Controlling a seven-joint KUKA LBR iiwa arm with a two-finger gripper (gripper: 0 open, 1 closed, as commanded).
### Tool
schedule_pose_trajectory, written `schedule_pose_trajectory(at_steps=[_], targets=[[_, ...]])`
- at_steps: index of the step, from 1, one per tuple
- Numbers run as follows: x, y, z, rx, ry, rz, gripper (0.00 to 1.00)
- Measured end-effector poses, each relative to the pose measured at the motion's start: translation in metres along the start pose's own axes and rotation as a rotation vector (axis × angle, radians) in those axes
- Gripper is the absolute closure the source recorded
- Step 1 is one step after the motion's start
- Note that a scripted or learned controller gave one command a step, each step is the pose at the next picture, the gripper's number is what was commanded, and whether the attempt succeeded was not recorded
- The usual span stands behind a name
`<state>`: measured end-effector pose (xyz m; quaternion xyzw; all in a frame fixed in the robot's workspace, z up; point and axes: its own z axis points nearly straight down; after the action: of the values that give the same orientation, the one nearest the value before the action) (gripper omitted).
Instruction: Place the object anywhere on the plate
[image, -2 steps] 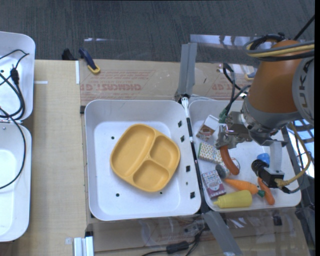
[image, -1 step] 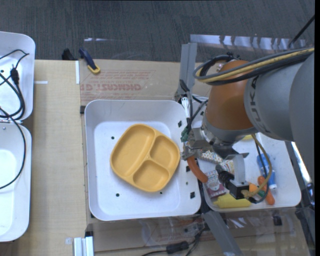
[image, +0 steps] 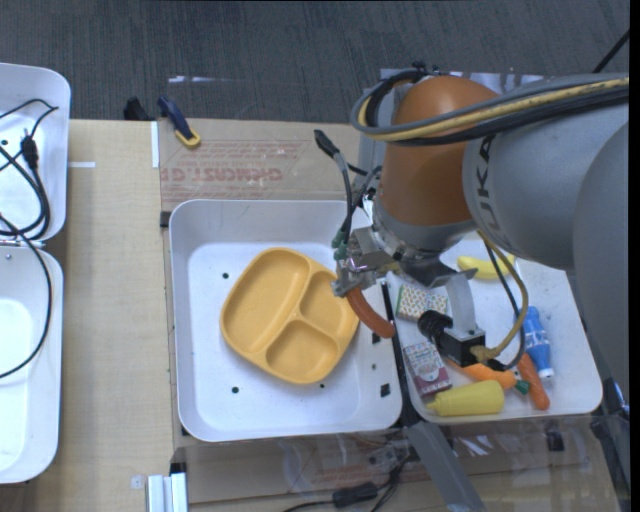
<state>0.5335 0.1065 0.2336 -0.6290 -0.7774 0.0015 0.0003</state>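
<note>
A yellow three-compartment plate (image: 285, 315) lies in the left bin (image: 200, 400), tilted toward the bin's right side. My gripper (image: 350, 275) hangs over the plate's right rim, close to the wall between the two bins. A curved orange piece (image: 372, 314) runs from just under the gripper tip down and right across that dividing wall. Its upper end meets the gripper, and the wrist hides whether it is gripped.
The right bin (image: 575, 390) holds several items: a yellow banana-like piece (image: 468, 400), a carrot (image: 500, 378), a blue bottle (image: 536, 340), a red-and-white packet (image: 428, 368), a checkered packet (image: 420, 300). The arm covers the bin's upper part. Cables lie on white trays at far left.
</note>
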Motion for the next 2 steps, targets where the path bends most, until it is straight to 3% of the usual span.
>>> schedule_pose_trajectory(at_steps=[1, 2], targets=[[0.023, -0.001, -0.037, -0.001, -0.001, -0.151, 1.00], [-0.004, -0.039, -0.187, -0.002, -0.001, -0.316, 1.00]])
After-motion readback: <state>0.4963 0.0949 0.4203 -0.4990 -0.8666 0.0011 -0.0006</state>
